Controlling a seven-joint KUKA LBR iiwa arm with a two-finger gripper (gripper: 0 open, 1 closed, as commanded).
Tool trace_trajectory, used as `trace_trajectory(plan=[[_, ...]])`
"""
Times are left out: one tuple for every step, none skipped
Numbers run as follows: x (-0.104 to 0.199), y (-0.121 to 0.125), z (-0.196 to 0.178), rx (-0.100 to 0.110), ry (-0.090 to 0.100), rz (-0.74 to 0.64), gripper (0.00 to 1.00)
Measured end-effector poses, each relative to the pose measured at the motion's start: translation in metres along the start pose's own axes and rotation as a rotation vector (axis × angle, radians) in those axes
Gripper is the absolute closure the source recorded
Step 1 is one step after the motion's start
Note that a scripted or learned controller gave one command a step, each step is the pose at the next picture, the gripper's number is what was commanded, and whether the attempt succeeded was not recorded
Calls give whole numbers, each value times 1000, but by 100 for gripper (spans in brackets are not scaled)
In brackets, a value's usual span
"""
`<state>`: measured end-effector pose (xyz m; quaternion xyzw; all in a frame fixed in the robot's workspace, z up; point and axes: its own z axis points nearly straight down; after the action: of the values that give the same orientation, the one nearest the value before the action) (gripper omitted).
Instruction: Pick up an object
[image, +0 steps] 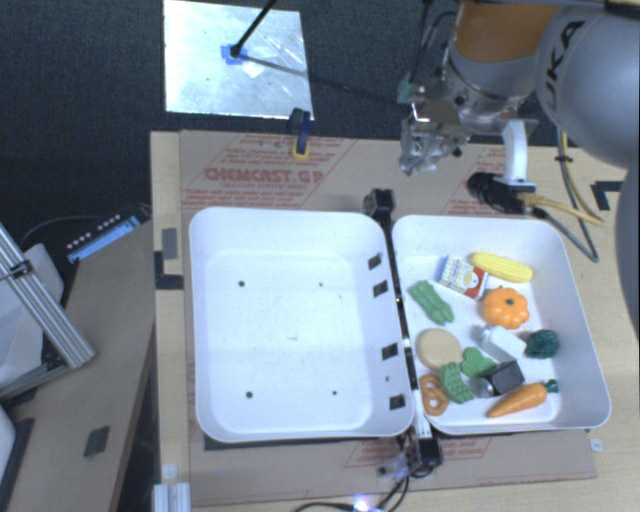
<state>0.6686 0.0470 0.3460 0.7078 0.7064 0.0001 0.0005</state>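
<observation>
Grey two-finger gripper (424, 152) hangs beyond right white bin (580, 300); finger state unclear; round orange plastic pumpkin (504, 307) lies below-right, well apart.

Toys all lie in the right bin (575, 300), clustered toward its near half. Yellow corn (502, 267) lies flat by the far wall, the small white carton (460, 275) just left of it. Orange pumpkin (504, 308) sits under the corn. Green pickle (431, 301) is left. Tan cookie (438, 347) is mid-bin, the pretzel (433, 394) near the front-left corner. Broccoli (542, 343) is right. Carrot (518, 400) lies flat at the front, a dark block (505, 377) touching it.
</observation>
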Motion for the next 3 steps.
trace_trajectory(plan=[[46, -18, -3, 0, 2, -9, 100], [23, -139, 85, 18, 0, -1, 100], [61, -89, 42, -7, 3, -9, 100]])
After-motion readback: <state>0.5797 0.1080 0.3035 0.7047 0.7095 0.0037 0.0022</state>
